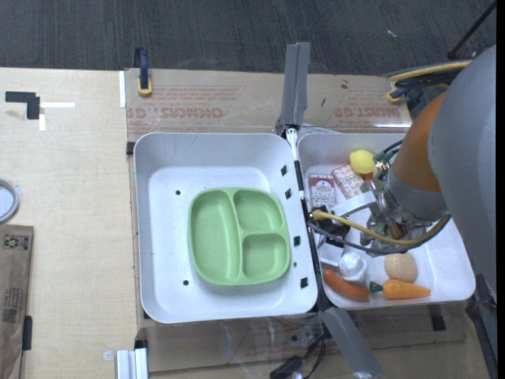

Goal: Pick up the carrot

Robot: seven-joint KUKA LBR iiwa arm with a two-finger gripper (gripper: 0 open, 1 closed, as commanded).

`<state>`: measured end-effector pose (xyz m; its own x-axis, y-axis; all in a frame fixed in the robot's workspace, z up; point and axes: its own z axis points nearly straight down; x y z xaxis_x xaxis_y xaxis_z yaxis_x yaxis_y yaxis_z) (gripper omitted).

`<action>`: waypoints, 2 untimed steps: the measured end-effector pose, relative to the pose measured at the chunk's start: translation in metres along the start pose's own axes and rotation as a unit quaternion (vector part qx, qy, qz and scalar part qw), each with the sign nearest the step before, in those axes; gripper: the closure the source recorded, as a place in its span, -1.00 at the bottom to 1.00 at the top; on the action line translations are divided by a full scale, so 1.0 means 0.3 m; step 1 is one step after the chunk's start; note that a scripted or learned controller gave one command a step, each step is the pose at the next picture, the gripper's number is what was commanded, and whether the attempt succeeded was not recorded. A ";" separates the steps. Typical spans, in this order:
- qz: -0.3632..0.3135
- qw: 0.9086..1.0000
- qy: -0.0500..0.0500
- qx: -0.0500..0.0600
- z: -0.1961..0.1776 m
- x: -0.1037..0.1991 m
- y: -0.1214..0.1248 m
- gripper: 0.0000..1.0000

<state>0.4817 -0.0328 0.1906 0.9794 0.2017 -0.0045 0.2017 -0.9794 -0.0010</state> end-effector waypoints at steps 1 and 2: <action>0.000 1.000 0.001 -0.001 -0.082 0.011 -0.118 1.00; -0.002 1.000 -0.002 -0.001 -0.109 0.012 -0.117 1.00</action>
<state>0.4784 0.0022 0.2234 0.9786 0.2057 -0.0076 0.2057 -0.9786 0.0002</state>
